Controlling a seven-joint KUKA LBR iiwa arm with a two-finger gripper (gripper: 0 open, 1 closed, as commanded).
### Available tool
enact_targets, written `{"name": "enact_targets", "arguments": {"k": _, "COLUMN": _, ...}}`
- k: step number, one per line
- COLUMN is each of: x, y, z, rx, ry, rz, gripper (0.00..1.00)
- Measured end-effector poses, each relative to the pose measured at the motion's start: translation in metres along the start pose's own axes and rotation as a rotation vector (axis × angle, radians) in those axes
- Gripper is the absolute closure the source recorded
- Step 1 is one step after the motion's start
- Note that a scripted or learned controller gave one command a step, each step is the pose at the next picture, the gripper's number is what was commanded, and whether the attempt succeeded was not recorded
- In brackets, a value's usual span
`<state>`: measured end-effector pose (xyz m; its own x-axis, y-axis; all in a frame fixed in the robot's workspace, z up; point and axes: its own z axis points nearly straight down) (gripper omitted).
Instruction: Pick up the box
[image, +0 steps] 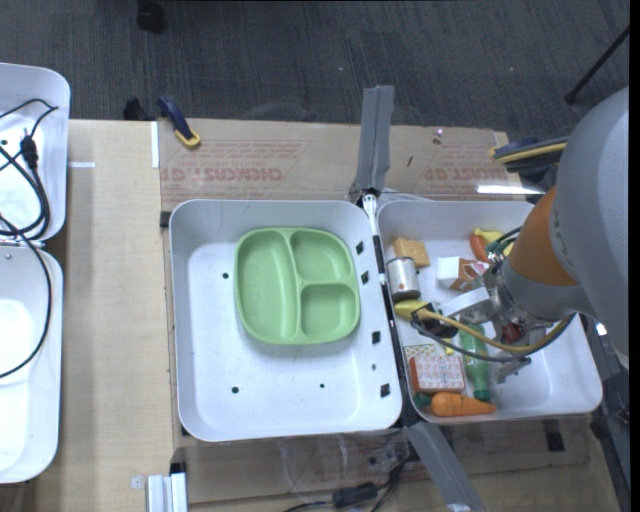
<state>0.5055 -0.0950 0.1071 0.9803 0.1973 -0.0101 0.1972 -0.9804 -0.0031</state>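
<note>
Patterned box (438, 369) (flat), just left of gripper (497, 352)

2 white bins (190, 330), 1 green plate (297, 285), 1 box (437, 368), 1 carrot (462, 404), 1 can (402, 277).

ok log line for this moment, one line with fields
arm: over right bin | gripper: low among items | box: flat in right bin, not held | green plate: left bin
</note>
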Motion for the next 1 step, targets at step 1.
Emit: {"name": "enact_targets", "arguments": {"k": 1, "x": 0.0003, "y": 0.0024, "z": -0.0093, "rx": -0.003, "ry": 0.001, "rz": -0.001, "gripper": 1.0}}
